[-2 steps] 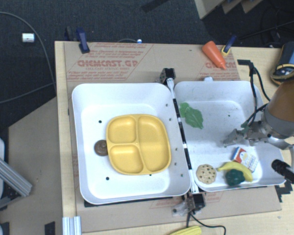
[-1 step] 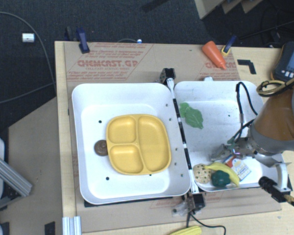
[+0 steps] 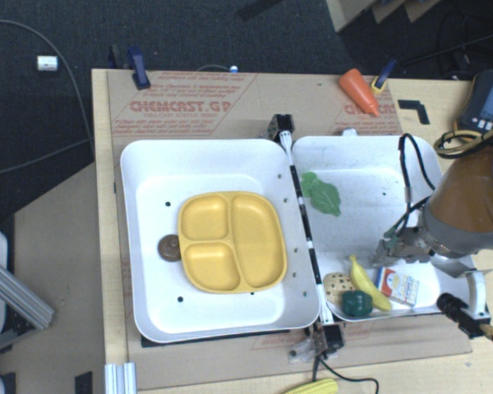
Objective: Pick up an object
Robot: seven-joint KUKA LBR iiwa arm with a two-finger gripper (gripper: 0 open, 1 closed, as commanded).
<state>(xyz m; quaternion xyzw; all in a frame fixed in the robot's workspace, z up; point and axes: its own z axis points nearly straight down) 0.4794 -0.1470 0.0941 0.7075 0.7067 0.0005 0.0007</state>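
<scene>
The right bin (image 3: 370, 158) holds a green leafy piece (image 3: 322, 194) near its left wall. At its front lie a yellow banana (image 3: 366, 284), a dark green ball (image 3: 357, 304), a beige dotted cracker (image 3: 337, 284) and a small white, red and blue box (image 3: 399, 286). My gripper (image 3: 392, 249) hangs low over the right bin, just above the box and to the right of the banana's top end. The grey and orange arm (image 3: 468, 203) covers the bin's right side.
The left bin (image 3: 148, 179) carries a yellow divided plate (image 3: 232, 241) with a brown round piece (image 3: 169, 248) at its left edge. An orange carrot (image 3: 360, 93) and a blue clamp (image 3: 137, 68) lie on the bench behind the bins.
</scene>
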